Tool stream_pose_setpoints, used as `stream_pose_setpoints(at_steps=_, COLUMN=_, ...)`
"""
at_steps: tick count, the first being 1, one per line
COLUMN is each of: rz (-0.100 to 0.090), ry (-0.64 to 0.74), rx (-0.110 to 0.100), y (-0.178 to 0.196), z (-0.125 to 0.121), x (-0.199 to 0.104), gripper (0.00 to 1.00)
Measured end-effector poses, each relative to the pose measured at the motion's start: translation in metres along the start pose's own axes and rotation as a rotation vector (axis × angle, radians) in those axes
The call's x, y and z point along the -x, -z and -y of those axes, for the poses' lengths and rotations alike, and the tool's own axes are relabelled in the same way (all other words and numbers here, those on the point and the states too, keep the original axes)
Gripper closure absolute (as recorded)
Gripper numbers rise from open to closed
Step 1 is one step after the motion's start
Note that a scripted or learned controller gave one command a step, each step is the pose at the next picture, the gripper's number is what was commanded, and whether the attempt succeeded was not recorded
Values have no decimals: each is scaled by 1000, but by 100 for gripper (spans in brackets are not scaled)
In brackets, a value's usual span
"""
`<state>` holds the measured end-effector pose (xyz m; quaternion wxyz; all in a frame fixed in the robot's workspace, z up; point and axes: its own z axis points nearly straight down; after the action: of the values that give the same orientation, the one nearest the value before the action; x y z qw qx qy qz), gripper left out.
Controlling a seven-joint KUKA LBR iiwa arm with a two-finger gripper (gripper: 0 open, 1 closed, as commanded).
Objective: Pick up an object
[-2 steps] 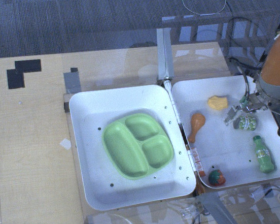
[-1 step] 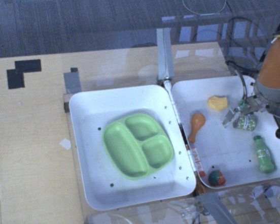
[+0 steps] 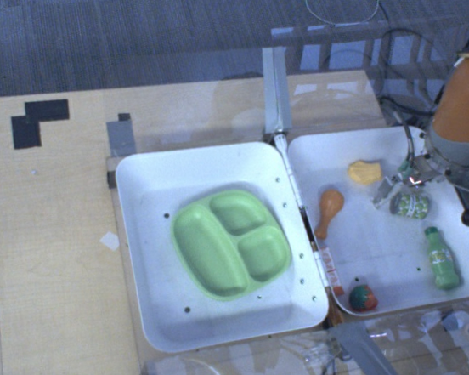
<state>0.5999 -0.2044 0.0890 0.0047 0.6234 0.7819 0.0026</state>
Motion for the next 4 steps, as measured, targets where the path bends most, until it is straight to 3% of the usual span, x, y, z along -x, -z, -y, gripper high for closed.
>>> stream_pose_setpoints(at_steps=2, rz=0, ry=10, rx=1, y=0, z=9, x=-2, gripper=0)
stream_pose_setpoints(at_steps=3, rz=2, ry=13, rx=8, y=13, z=6, x=-2, gripper=100)
stream_pose_setpoints(at_steps=4, rz=2, ry=12, rx=8, y=13, z=6, x=-2, gripper=0)
